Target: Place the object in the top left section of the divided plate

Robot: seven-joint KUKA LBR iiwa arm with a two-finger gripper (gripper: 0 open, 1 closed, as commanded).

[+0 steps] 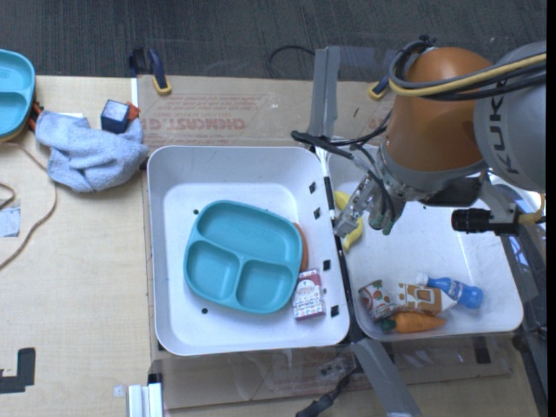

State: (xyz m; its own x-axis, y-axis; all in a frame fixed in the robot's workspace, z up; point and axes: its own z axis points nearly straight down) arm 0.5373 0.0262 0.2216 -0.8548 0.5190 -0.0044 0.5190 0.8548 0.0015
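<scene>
Gripper (369, 211) hangs over a yellow object (346, 218) by the right bin's (495, 320) left wall; grip unclear. Risk: wall blocks closure, nothing reaches the plate (243, 254).

You look at a robot lab: a KUKA arm (486, 102) over white bins (165, 259) on a cardboard-covered bench (217, 111).

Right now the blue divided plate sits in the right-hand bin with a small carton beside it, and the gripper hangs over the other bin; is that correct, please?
Not quite: the camera view shows the blue divided plate in the left-hand bin, not the right-hand one. The small carton does lie beside it, and the gripper hangs over the other bin.
</scene>
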